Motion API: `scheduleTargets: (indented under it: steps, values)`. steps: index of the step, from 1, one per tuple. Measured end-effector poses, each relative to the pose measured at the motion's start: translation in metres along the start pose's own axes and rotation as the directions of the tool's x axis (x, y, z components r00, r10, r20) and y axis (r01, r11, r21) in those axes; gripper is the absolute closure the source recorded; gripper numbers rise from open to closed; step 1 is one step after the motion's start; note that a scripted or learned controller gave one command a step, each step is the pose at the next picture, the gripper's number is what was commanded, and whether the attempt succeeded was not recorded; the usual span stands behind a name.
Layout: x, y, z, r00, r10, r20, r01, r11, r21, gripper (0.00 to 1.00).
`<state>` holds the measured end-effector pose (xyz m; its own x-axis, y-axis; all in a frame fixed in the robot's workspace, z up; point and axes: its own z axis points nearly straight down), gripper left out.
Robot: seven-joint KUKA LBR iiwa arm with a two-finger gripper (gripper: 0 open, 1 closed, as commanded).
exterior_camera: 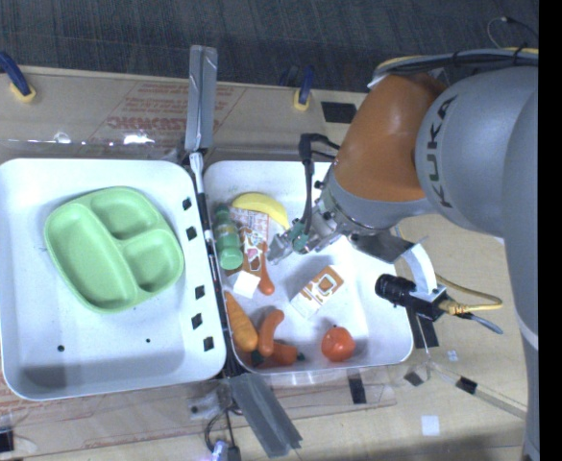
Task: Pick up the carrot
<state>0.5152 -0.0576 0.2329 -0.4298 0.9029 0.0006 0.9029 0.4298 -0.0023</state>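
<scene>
Down in the right bin [396,339], the carrot [241,323] is lying near the front left corner, stretched along the left wall with its narrow end pointing toward the back. Just beside it on the right, a reddish sausage-like piece [269,327] is resting at a slant, and another dark red piece [282,354] is sitting against the front wall. A tomato [337,344] is sitting further right along the front, apart from the carrot. Behind the carrot, a small white block [246,284] and a thin orange stick [265,280] are lying close together, and a small box with an orange and white label [317,291] is resting near the bin's middle. Toward the back, a green bottle [228,245] is lying along the left wall, a printed packet [252,229] is lying beside it, and a banana [260,206] is curving across the back of the pile.

The pincer [293,243] is hanging over the middle of the right bin, beside the packet and well apart from the carrot; nothing is showing between its tips, and whether they are spread or closed is impossible to tell from this angle. Above it, the arm's orange band [388,142] and grey body [487,152] are covering the bin's back right corner.

In the left bin [21,353], a green divided plate [113,247] is lying tilted toward the upper left. Both bins are sitting on the table [98,104], with blue clamps [13,73] gripping its far edge.
</scene>
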Motion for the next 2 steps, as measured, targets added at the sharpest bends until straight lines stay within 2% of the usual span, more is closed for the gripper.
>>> scheduleTargets:
  steps: [1, 2]
  values:
    - [0.0, 0.0, 0.0, 1.0, 0.0, 0.0, 0.0, 1.0, 0.0, 0.0]
    - [0.078, -0.007, 0.042, 1.0, -0.011, -0.001, 0.011, 1.0, 0.003, 0.0]
